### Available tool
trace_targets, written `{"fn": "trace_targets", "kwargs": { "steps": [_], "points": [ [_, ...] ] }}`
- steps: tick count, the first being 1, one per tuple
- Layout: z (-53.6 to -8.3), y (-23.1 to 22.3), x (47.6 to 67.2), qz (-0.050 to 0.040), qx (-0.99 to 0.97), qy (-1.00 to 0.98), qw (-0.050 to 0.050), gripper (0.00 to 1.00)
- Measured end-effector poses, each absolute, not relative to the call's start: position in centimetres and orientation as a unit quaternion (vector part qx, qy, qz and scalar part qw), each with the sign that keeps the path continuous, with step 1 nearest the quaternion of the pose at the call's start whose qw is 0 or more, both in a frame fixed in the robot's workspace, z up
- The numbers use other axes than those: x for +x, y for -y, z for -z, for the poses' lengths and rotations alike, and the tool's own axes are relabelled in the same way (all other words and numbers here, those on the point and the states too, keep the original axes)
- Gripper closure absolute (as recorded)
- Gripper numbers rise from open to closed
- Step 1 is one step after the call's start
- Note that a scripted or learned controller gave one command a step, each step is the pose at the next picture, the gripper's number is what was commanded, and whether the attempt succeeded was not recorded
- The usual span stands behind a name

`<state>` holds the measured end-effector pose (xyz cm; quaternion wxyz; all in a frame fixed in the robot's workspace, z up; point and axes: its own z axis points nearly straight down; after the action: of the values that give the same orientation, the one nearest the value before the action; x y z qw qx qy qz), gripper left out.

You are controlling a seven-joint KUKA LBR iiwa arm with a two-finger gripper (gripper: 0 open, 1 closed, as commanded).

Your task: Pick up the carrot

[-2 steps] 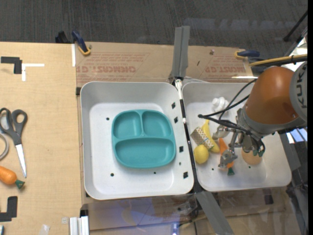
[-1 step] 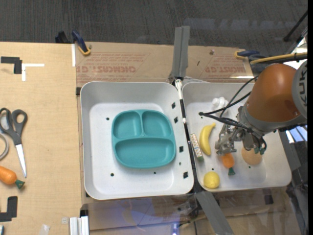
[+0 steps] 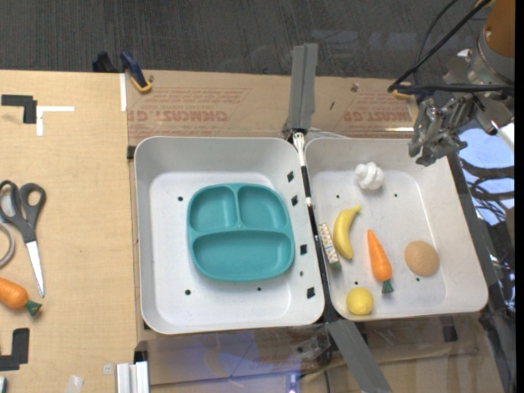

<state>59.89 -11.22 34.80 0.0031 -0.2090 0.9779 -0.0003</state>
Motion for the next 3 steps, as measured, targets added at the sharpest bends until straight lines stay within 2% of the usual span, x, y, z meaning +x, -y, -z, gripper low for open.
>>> {"fn": "trace_targets", "kwargs": {
  "steps": [1, 2, 3],
  "points": [
    [-34.8, 11.2, 59.9, 0.0, -0.209, -0.978, 0.003, 0.0],
    [-20.2, 8.9, 56.0, -0.0003, -0.051, -0.999, 0.001, 0.0],
    [-9.6, 10.7, 57.4, -0.0003, -0.013, -1.0, 0.001, 0.0]
  ]
}}
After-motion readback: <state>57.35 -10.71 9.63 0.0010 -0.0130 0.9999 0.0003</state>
